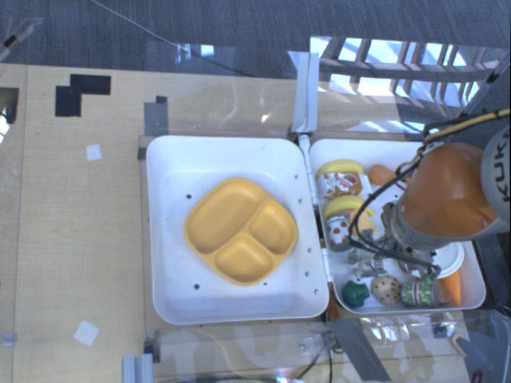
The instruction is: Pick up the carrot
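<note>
Camera view looks down on two white bins; the left bin holds a yellow divided plate, and the right bin is crowded with small items under the arm's orange band. The carrot appears as an orange taper at about four o'clock in the right bin, just beside a small green-labelled can and partly under the edge of a white plate. A second orange shape near twelve o'clock might be other play food; it cannot be told for sure. The gripper sits low over the bin's middle, hidden by the wrist, so whether the pincer is apart or together cannot be told. The carrot is likely a light, stiff plastic toy with a smooth, somewhat slippery skin, not fragile. Its taper would tend to squirt out of a pinch, so the thicker upper part, taken across its width, looks the safest hold, though the bin wall and can crowd it.
</note>
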Action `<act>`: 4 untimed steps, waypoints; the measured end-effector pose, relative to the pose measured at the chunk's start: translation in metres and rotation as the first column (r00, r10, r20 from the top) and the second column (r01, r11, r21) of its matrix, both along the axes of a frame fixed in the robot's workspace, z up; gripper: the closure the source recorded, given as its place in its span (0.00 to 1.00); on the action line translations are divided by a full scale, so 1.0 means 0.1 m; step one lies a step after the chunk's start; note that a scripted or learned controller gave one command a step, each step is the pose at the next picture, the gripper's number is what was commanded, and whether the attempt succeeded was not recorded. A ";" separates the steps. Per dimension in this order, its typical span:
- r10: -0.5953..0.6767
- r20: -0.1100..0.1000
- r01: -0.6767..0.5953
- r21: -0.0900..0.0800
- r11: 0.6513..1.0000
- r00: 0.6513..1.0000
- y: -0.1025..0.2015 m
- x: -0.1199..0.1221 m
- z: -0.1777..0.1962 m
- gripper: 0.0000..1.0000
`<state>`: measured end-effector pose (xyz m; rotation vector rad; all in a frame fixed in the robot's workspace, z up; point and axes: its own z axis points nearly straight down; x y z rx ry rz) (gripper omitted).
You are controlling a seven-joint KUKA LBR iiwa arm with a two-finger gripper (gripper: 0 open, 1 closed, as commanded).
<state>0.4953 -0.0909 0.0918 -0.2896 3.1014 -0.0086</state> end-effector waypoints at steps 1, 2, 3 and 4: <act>0.385 -0.014 -0.385 0.000 0.923 0.923 -0.04 0.17 -0.01 1.00; 0.633 -0.007 -0.633 -0.011 0.774 0.774 -0.03 0.18 0.00 1.00; 0.927 -0.022 -0.927 -0.014 0.374 0.374 -0.61 0.16 -0.01 1.00; 0.916 -0.024 -0.917 -0.016 0.399 0.400 -0.24 -0.02 0.00 1.00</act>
